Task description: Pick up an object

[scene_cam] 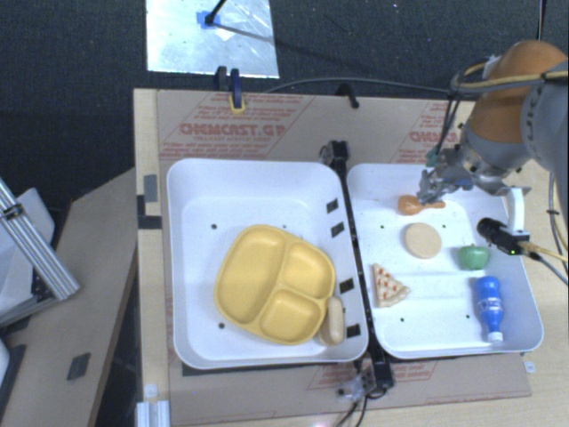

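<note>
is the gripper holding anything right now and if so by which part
Cannot be told. The gripper is down at the orange object in the right bin, but a grasp isn't visible.

Grey arm (542, 123), orange band, black cables looped over wrist, metal gripper (432, 189).

The arm (520, 105) runs off the right edge of the frame, so its base and most of its length are cut away. The hand (433, 188), in the upper right, is small and blurred, and it covers part of the orange object (409, 205) beneath it, whose kind is too small to tell. At the left edge, a metal frame (31, 247) is cropped. The counter (107, 265) runs out at the bottom edge. Printed lettering on the board (233, 130) behind the bins is too blurred to read fully.
</note>
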### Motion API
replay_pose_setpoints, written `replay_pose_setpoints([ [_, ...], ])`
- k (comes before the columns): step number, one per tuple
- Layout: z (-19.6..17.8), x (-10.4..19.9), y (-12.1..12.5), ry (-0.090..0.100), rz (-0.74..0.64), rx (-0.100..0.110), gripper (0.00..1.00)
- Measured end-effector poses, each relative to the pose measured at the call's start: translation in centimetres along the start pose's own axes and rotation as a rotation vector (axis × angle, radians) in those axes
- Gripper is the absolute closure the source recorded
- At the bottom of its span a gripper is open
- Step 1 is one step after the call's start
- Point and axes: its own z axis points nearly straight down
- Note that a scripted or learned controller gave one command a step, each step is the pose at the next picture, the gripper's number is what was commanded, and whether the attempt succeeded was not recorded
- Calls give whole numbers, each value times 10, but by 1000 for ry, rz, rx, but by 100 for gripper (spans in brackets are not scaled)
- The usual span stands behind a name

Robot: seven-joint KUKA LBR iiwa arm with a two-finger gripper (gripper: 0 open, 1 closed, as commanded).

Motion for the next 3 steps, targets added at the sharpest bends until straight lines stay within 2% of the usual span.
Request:
replay_pose_setpoints([
  [1,-61,-9,2,-1,2,-1,100],
  [2,-70,-9,4,0,0,3,100],
  [3,-71,34,-8,2,-4,6,100],
])
